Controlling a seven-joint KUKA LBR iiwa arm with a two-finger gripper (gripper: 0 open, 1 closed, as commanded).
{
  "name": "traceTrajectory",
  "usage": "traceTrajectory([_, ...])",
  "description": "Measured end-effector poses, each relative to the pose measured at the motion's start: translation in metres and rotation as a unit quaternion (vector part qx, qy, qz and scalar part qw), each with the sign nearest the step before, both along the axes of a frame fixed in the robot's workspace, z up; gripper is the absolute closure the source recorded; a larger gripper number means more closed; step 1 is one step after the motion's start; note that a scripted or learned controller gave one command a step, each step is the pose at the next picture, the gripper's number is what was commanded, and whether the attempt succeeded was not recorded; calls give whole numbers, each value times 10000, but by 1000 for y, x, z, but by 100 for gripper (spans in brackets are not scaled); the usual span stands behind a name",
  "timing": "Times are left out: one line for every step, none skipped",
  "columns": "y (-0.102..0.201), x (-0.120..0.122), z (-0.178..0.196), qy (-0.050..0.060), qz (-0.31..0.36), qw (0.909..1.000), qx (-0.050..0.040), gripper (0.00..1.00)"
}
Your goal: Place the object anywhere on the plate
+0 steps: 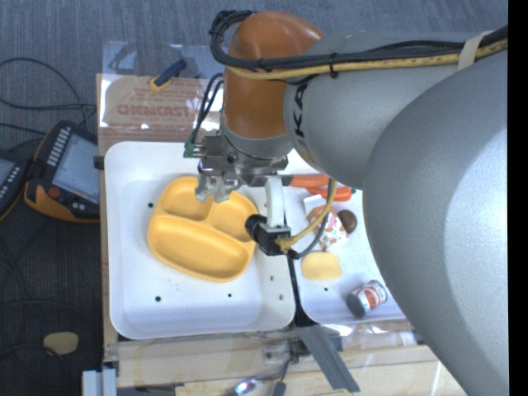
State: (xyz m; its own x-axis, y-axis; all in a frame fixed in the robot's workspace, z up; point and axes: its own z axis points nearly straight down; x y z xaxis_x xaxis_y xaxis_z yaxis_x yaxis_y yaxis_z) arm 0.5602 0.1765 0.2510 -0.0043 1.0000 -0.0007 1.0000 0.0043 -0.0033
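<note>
Grey arm [429, 188] bulk fills the right side, closest to the lens, its orange band [260, 73] sitting above the wrist with black cables looped over it. Below the wrist the gripper [213, 190] hangs over the left bin [132, 304], right at the upper edge of the yellow plate [198, 238]. Whether it is wide, narrow or holding anything: cannot tell, the metal parts merge from this angle. Plate count: one, a yellow divided dish, lying in the left bin, tilted toward the middle divider. Bins: two, white, side by side on the surface. Right bin [363, 320] holds the loose things, all to the right of the gripper and apart from it: one small pale-yellow object [320, 266] just past the divider, one small can [368, 297] lying on its side near the front edge, one orange object [318, 183] half hidden under the arm, one brown-and-white item [337, 225] partly hidden, not identifiable. Nothing is seen resting on the plate. One cardboard box [153, 110] sits behind the left bin; one handheld controller [62, 172] lies on the floor at left.
</note>
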Motion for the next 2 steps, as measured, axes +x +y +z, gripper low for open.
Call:
traceTrajectory([-1,0,0,0,-4,10000,-4,0])
traceTrajectory([-60,61,74,-13,-29,10000,-18,0])
